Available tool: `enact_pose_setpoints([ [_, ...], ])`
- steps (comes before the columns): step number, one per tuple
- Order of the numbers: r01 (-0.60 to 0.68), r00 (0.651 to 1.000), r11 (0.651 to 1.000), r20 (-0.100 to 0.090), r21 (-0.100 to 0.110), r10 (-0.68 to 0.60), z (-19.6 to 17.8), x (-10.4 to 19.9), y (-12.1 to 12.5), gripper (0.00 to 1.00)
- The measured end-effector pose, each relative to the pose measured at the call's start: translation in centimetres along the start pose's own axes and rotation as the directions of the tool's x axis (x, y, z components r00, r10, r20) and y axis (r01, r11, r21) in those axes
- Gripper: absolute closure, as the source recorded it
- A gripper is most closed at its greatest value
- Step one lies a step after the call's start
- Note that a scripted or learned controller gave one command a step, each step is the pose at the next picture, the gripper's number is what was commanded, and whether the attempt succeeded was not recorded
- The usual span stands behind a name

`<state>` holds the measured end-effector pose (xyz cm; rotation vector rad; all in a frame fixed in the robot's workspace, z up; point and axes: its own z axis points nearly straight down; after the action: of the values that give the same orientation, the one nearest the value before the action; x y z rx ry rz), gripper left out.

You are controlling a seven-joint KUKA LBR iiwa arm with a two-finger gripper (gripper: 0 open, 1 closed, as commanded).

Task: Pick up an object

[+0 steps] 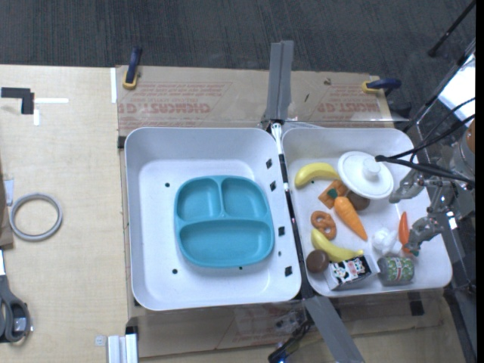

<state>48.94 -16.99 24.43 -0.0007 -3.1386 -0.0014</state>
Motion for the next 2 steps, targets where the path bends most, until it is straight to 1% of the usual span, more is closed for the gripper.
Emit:
enact_pose_setpoints([
  [1,-0.090,0.996,0.996,0.009,0.003,0.090,13.5,-0.1,3.2,0.00],
  [2,-0.012,1.000,1.000,0.017,0.011,0.012,14.0,-1.5,6.5,0.00],
])
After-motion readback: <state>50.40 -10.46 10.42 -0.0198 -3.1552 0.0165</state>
